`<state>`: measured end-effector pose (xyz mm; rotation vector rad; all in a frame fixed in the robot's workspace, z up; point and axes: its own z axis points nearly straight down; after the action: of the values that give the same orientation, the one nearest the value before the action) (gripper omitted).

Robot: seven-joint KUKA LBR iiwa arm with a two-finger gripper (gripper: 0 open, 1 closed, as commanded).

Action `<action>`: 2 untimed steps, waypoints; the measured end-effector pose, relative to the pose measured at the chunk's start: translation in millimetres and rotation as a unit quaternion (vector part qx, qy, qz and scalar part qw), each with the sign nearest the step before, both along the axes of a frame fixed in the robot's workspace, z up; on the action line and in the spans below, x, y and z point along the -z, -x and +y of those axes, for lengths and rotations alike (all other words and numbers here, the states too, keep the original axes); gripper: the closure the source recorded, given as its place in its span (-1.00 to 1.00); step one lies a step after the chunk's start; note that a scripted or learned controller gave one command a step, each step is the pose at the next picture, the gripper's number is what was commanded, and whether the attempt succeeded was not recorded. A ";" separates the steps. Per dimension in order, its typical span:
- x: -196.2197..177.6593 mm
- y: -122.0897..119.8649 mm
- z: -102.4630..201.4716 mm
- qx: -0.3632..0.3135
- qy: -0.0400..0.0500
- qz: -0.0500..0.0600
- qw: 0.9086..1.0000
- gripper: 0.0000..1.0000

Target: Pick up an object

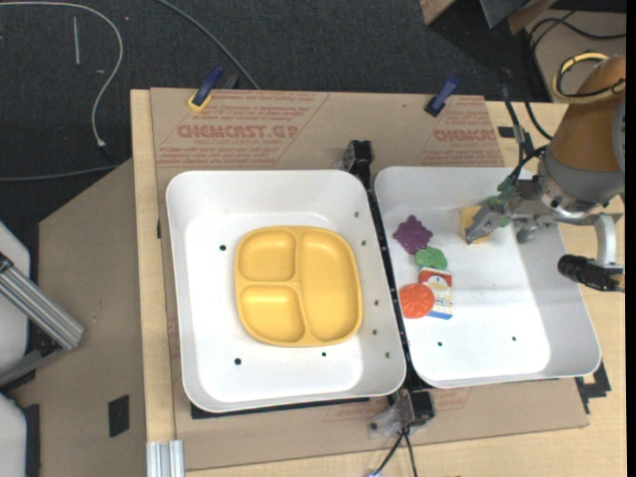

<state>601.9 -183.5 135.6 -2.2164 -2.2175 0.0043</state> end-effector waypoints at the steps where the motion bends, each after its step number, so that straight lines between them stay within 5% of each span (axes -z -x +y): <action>1: -14.6 -2.0 -0.3 0.000 0.001 -0.004 1.000 1.00; 2: -78.3 -9.6 -0.9 0.000 0.002 -0.007 1.000 1.00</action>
<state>611.4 -184.3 213.9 -2.2251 -2.2283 -0.0066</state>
